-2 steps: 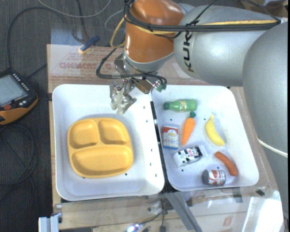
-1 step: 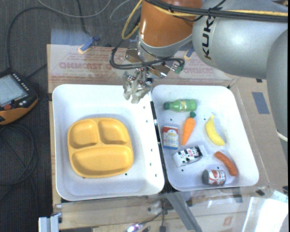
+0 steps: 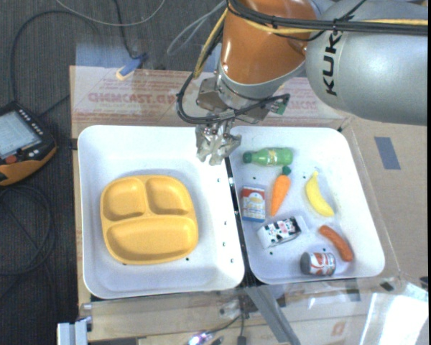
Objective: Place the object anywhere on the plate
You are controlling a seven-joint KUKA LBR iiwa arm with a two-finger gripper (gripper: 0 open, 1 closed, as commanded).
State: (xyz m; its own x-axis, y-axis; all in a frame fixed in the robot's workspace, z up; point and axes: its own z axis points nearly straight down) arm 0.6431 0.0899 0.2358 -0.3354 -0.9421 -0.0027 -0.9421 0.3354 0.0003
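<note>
1. The bench stands on a dark carpet with black cables, and a cardboard sheet lies under two white bins.
2. At the far left, on the floor, rests a control pendant with a grey screen and an orange edge.
3. The left bin holds a yellow plate with three compartments; nothing lies on the plate.
4. The gripper hangs over the border between the two bins, near their back edge. Its fingers look close together and nothing is between them.
5. The right bin holds all the objects: a green bottle lying on its side just right of the gripper, a small carton, an orange carrot, a black-and-white cow-patterned box, a yellow banana, a can and a red sausage.
6. The carrot lies between the carton and the banana, apart from both.
</note>
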